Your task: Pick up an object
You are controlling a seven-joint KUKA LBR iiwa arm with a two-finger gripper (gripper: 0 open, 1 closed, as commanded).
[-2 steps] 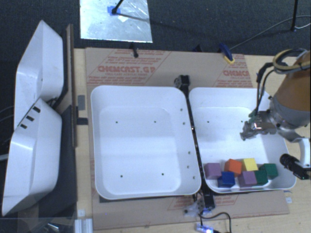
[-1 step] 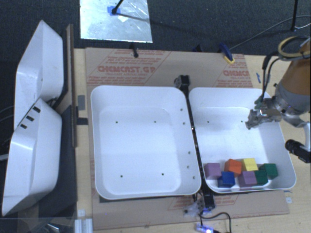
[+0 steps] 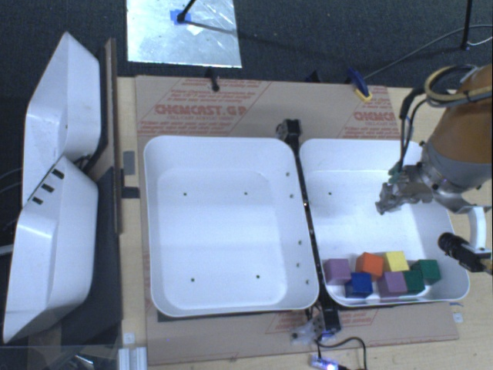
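**Gripper over right bin, blocks untouched at near wall**

The arm (image 3: 462,141) enters from the right, its orange band cut off by the frame edge; the gripper (image 3: 390,200) hangs over the right bin (image 3: 339,187), above bare floor, well apart from the blocks; it appears as a small dark grey mass, and whether its fingers are apart or together cannot be told; nothing is seen between them

Seven small blocks lie clustered against the bin's near wall: a purple block (image 3: 337,269), a blue block (image 3: 358,284), an orange block (image 3: 370,264), a yellow block (image 3: 397,261), a second purple block (image 3: 394,283) and two green blocks (image 3: 424,272), the latter pair partly overlapping and hard to separate; several touch one another

The left bin (image 3: 223,222) sits just beside the right bin; a black divider (image 3: 306,206) runs between them; both rest on a cardboard sheet (image 3: 231,102)
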